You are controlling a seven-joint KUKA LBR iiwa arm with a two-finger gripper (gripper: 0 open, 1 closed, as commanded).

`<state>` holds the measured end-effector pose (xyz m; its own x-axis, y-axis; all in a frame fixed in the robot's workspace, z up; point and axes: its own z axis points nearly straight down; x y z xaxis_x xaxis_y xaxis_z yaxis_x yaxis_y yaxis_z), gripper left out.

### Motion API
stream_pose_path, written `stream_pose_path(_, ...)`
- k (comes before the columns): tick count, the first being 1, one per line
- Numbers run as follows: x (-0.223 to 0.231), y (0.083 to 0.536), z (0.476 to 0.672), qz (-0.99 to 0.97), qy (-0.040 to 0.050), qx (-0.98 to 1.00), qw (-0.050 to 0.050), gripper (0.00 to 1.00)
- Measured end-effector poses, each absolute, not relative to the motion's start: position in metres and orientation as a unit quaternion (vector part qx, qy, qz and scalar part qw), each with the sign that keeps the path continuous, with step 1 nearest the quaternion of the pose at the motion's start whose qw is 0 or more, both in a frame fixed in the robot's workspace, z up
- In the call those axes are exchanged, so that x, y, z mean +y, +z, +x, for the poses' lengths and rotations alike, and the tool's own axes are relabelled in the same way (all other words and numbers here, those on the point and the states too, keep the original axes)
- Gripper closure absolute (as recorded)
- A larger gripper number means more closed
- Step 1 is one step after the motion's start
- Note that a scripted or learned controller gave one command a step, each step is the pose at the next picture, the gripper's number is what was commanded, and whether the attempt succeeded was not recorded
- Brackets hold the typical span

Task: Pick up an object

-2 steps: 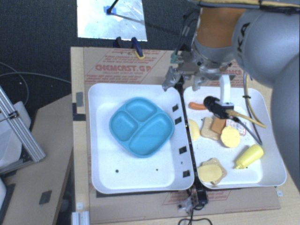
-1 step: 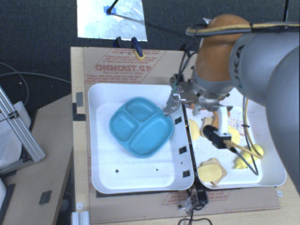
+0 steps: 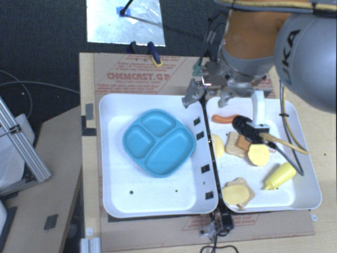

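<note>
The right bin (image 3: 305, 141) holds several small things: an orange sausage shape (image 3: 224, 118), a tan bread piece (image 3: 235, 144), a round yellow slice (image 3: 258, 155), a yellow bottle (image 3: 279, 176) and a tan and yellow round piece (image 3: 237, 193). A small pale yellow piece (image 3: 216, 141) lies by the divider. My gripper (image 3: 209, 98) hangs over the back end of the divider between the bins, above the sausage shape. Its fingers stand apart with nothing between them.
A blue divided plate (image 3: 159, 142) lies in the left bin (image 3: 113, 194). Cardboard (image 3: 137, 73) lies under both bins. A shiny foil sheet (image 3: 126, 15) and a blue clamp (image 3: 153, 51) sit behind them. A metal frame (image 3: 18, 146) stands at the left.
</note>
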<state>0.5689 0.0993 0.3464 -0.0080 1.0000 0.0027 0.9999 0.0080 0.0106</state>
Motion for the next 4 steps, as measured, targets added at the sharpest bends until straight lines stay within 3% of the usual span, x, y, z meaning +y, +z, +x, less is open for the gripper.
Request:
stream_pose_path(1, 0.081, 0.269, 0.551, 0.707, -0.0027, 0.707, -0.002, 0.0)
stream_pose_path(2, 0.118, 0.407, 0.498, 0.703, 0.0078, 0.711, 0.003, 0.0)
stream_pose_path(3, 0.115, 0.41, 0.5, 0.703, 0.0025, 0.711, 0.002, 1.0)
stream_pose_path(4, 0.115, 0.421, 0.5, 0.7, 0.003, 0.714, 0.002, 1.0)
